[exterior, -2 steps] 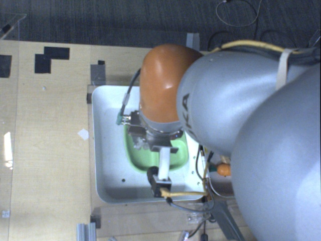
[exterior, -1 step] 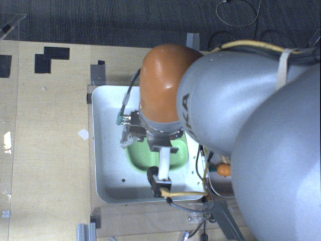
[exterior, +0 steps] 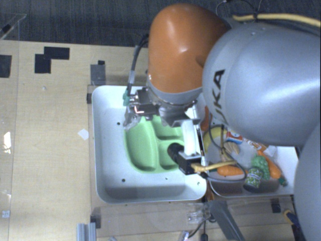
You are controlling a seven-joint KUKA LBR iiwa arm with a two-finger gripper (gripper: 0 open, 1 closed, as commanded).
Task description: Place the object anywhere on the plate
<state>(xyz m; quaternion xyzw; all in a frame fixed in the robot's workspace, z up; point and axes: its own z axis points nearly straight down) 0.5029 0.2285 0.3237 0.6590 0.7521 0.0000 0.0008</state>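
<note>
From my console the arm (exterior: 261, 79) takes up most of the view from 12 to 4 o'clock. Its orange band (exterior: 183, 44) sits just above centre. The only writing I can read is on the grey housing right of centre: dark capitals running up the casing, of which I can make out "KU".

The gripper (exterior: 136, 113) hangs below the orange band, slightly toward 9 o'clock of centre, over the 12 o'clock end of the plate (exterior: 143, 147). A small red light glows on it. The wrist hides its fingers, so I cannot tell whether they are apart or closed, nor whether anything is between them.

The plate is pale green with a raised ridge dividing it into compartments. It lies flat in the left bin (exterior: 108, 134), on the bin's 3 o'clock side, and the wrist covers part of it.

I cannot tell which item is the object to be placed. The loose items I can see are all in the right bin (exterior: 286, 157), at about 4 o'clock in the view. They include an orange carrot-shaped piece (exterior: 230, 171), a green item (exterior: 258, 167) just beside it toward 3 o'clock, and a printed packet (exterior: 241, 143) toward 12 o'clock of them. The packet's print is too small for me to read.

At 10 o'clock on the pale bench (exterior: 45, 159) there are black square markings (exterior: 50, 58).
</note>
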